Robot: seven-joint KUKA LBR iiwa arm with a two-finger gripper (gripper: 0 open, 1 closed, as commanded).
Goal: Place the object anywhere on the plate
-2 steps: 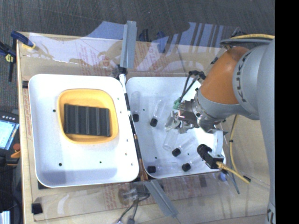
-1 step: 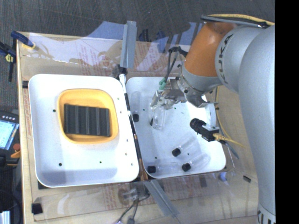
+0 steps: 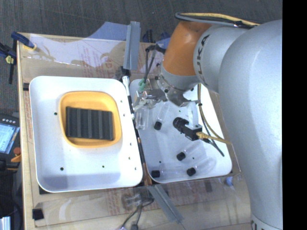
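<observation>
A yellow plate [image 3: 88, 99] with a dark ridged centre lies in the left white bin [image 3: 48, 166]. My gripper [image 3: 142, 113] hangs low over the upper left part of the right bin [image 3: 218, 164], close to the wall between the two bins. Small black objects lie on the right bin's floor: one [image 3: 157, 125] just right of the gripper, another [image 3: 181, 155] further toward the front, and a third [image 3: 191, 171] near the front wall. I see nothing held by the gripper.
The big grey arm with its orange band [image 3: 184, 47] covers the right bin's back and right side. A small green piece [image 3: 142, 86] shows beside the wrist. Cardboard and a metal rail [image 3: 131, 44] lie behind the bins.
</observation>
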